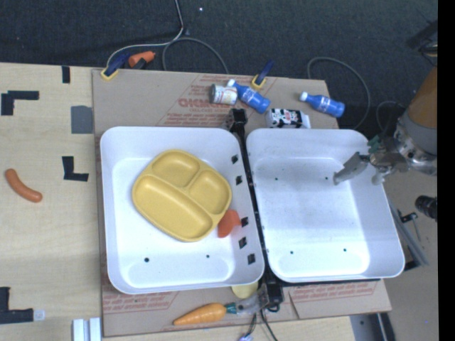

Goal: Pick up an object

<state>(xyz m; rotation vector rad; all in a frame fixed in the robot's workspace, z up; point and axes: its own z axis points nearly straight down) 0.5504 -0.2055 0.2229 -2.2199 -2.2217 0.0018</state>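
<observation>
In the left bin [117, 190] a yellow divided plate [181, 194] lies with a small orange-red piece [228, 224] touching its right edge, while over the right bin's [320, 261] right rim the gripper [355, 168] hangs spread, holding nothing.

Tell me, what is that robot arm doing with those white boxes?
The gripper is over the right bin, near its right edge, with nothing between its fingers. In the left bin lie a yellow divided plate and a small orange-red piece beside it. Nothing has been picked up yet.
</observation>
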